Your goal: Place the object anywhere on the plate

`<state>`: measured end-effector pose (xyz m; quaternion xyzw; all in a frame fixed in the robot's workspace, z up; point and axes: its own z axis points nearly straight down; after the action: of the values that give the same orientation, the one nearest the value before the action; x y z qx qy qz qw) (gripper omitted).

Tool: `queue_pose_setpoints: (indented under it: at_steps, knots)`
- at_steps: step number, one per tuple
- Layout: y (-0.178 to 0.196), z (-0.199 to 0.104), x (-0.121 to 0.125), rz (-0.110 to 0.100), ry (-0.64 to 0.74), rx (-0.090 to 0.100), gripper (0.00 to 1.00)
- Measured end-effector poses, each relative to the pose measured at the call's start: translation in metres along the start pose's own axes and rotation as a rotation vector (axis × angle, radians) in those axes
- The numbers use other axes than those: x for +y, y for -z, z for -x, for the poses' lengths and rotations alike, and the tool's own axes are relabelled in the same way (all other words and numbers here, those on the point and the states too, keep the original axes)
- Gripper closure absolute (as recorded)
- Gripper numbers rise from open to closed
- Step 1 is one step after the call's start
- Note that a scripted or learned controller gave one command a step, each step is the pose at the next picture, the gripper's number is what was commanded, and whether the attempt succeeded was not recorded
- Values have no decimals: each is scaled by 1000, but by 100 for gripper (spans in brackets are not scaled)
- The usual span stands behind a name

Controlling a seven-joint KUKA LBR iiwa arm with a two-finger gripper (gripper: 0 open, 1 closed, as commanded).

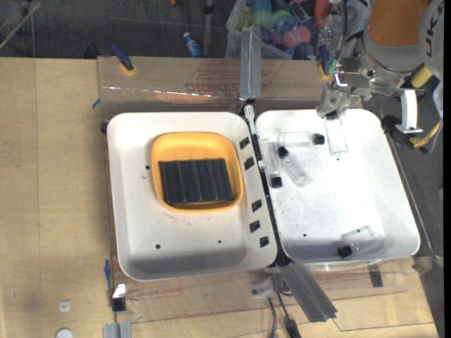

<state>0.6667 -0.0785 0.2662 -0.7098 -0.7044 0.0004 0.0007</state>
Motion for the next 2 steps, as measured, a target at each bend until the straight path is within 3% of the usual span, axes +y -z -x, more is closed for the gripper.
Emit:
queue_pose_setpoints:
  at_steps: [1, 2]
  knots:
    - [-11, -47, 0, -1, 149, 1, 100]
    - [6, -50, 0, 6, 170, 0, 100]
